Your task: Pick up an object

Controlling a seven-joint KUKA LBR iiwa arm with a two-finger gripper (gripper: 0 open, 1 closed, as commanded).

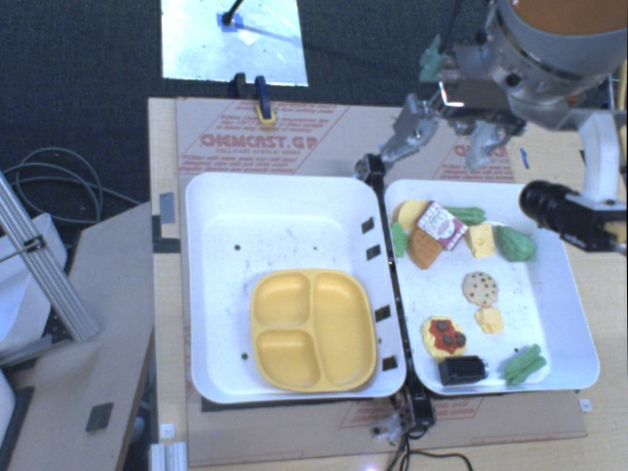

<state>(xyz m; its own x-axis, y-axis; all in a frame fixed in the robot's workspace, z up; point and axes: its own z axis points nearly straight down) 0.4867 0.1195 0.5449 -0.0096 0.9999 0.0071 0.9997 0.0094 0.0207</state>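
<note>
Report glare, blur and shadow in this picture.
Camera view: glare washes out the metal sheet at top; the arm, close to the lens, is soft; the bins are evenly lit with faint shadows; the toy food is sharp enough to tell apart.

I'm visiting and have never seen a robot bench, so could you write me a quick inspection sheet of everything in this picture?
Surface: bench covered with printed brown board, bearing two shallow white bins side by side.
Job's things: right bin holds toy food and small items, among them a cookie, a pizza piece, a black block, green pieces and yellow cheese-like pieces.
Clutter: left bin holds a yellow divided tray; dark specks on its floor.
Grippers: gripper hangs above the bench behind the right bin, carrying nothing.
Cables: loops of cable on the dark floor at left; wires at the bench's front edge.
Surroundings: shiny metal plate on the floor behind the bench.
</note>
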